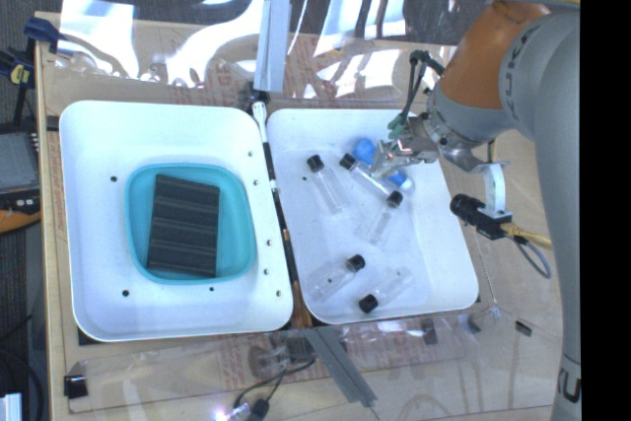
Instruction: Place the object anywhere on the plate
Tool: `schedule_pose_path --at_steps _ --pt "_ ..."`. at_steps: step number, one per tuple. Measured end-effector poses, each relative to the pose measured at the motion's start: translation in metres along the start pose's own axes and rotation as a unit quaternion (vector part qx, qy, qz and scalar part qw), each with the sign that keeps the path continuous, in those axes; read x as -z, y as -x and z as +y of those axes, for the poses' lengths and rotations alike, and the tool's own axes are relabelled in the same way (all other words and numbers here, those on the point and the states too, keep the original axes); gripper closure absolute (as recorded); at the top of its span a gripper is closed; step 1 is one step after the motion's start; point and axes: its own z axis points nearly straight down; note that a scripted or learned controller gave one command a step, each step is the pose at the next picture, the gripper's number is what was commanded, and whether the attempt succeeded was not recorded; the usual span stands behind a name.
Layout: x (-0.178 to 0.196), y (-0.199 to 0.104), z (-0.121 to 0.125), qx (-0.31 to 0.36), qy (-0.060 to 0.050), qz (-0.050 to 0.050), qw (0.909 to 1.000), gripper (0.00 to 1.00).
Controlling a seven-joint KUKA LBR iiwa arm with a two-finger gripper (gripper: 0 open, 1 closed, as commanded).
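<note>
My gripper (394, 153) is low in the right bin (449, 286).
I cannot tell how my fingers stand (vials crowd them). A blue-capped vial (367, 151) lies close; the blue plate (237, 212) holds a dark block (184, 224).

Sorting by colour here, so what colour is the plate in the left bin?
Light blue plate, with a dark ridged block on it; camera view.

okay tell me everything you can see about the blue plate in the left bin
The blue plate is a rounded-square dish in turquoise, plastic by its look, with a raised rim and a sunken middle. It lies flat, near the center of the left bin, resting on the bin's white floor. A dark ribbed block lies on it, slightly turned, covering most of the middle. None of the clear vials lies on it.
</note>
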Motion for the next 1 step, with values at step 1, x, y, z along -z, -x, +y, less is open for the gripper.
schedule_pose_path --at_steps 1 --pt "0.0 0.0 0.0 0.0 0.0 0.0 1.0 0.0"
